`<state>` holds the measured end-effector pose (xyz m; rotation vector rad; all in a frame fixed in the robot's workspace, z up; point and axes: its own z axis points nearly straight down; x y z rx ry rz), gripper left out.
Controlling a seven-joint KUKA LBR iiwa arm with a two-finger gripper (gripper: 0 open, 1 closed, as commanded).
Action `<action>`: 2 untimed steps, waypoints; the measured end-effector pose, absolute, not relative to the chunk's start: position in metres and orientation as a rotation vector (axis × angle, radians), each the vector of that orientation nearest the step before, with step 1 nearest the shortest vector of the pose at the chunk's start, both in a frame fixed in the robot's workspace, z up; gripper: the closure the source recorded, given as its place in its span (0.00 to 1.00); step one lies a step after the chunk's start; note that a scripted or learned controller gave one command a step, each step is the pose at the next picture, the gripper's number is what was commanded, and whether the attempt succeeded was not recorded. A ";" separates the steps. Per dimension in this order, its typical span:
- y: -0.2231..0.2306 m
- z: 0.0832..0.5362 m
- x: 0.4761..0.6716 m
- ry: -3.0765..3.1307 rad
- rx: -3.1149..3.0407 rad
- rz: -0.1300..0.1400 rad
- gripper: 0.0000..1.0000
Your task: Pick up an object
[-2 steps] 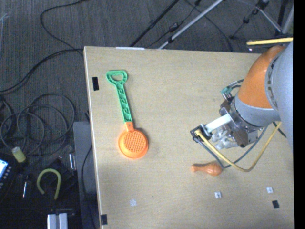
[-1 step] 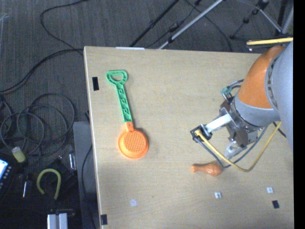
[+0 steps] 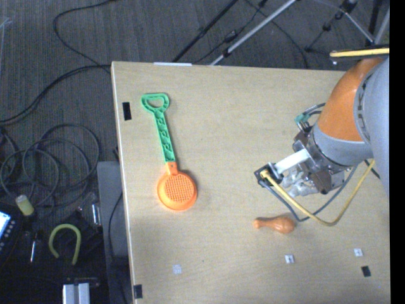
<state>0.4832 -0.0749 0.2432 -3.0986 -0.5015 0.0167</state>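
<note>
Grey-and-orange arm (image 3: 354, 116) holds its gripper (image 3: 300, 181) near the small orange drumstick-like toy (image 3: 276, 223) lying on the surface (image 3: 221, 106), open or closed I cannot tell, and this rounded toy may roll away if touched off-centre

Matt, pale wood-look bench top (image 3: 253, 106); near its left edge a plastic strainer (image 3: 169, 163) with green handle and orange mesh; near its lower edge a smooth, faintly glossy orange gourd (image 3: 276, 223)

Arm (image 3: 364, 116) in from right, wrist (image 3: 326, 154) angled down-left.
</note>
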 end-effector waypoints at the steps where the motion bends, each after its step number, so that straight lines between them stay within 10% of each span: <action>1: -0.075 0.243 0.483 -0.502 -3.099 0.017 0.00; 2: -0.002 0.320 0.484 -0.811 -3.036 0.007 0.00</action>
